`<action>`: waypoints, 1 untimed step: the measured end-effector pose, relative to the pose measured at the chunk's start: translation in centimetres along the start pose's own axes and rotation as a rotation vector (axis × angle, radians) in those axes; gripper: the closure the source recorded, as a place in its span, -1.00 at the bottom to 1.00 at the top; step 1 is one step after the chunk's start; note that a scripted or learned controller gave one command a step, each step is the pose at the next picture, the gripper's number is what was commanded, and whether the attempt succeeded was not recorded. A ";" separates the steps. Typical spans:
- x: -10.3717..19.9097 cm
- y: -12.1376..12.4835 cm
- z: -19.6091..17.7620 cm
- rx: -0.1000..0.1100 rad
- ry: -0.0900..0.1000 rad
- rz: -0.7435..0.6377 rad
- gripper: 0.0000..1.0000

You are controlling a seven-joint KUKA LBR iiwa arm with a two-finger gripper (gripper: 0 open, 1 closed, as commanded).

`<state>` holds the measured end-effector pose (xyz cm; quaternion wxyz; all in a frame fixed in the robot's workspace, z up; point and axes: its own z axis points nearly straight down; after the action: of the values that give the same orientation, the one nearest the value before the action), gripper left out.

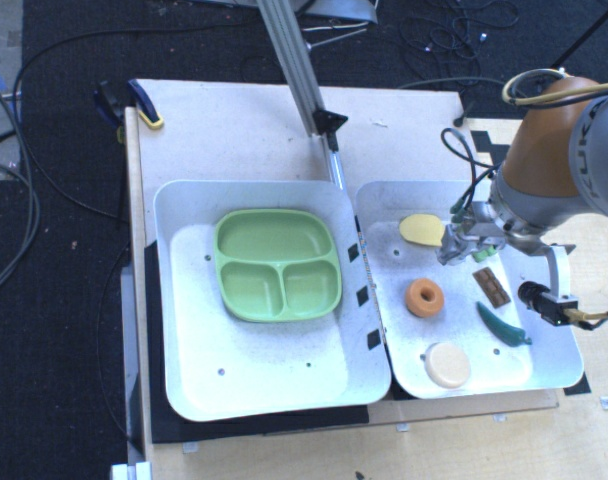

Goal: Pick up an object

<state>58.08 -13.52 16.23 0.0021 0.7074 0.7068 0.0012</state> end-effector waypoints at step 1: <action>-0.5 -0.2 -4.4 0.000 0.000 0.000 1.00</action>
<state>57.89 -13.99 20.66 0.0024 0.7074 0.7068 0.0012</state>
